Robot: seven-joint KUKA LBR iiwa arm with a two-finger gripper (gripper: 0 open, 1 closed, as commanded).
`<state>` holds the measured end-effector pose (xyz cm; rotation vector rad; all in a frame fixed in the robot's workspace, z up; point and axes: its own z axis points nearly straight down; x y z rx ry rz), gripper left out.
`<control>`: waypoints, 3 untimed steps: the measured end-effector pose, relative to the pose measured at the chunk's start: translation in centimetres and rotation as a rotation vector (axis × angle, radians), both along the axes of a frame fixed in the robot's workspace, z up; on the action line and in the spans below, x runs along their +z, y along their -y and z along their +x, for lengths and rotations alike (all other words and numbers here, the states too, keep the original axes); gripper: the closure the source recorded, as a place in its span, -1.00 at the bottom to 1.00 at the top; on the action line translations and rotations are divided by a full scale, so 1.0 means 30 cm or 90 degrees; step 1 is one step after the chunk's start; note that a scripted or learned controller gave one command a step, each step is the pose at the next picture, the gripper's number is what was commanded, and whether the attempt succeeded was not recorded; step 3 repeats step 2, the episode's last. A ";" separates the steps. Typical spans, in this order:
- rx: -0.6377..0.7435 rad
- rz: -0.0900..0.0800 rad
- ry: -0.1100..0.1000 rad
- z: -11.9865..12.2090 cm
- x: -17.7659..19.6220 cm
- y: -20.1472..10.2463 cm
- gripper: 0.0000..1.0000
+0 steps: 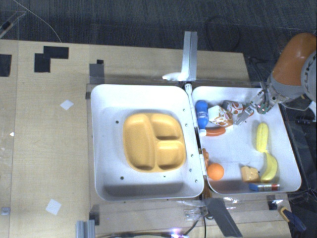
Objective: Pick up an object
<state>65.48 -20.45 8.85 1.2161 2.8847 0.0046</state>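
Observation:
My gripper [241,114] hangs over the upper middle of the right bin [292,155], reaching in from the grey arm with the orange band [295,58] at the right. Its tip is right beside a small white and patterned object [221,114]; whether they touch is unclear. Just below that object lies a red sausage [216,131]. A blue bottle [201,113] lies along the bin's left wall. Two yellow bananas [262,136] [270,166] rest at the right, below the gripper.
An orange [215,171], a tan bread-like piece [250,173] and a marker [264,186] lie near the right bin's front edge. The left bin [104,133] holds a yellow divided tray [152,142]. A metal post [190,53] stands behind the bins.

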 end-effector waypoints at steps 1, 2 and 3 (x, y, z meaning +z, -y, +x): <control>0.083 -0.003 0.003 -0.029 0.253 0.003 -1.00; -0.215 0.002 0.000 -0.005 0.115 -0.093 -1.00; -0.215 0.002 0.000 -0.005 0.115 -0.093 -1.00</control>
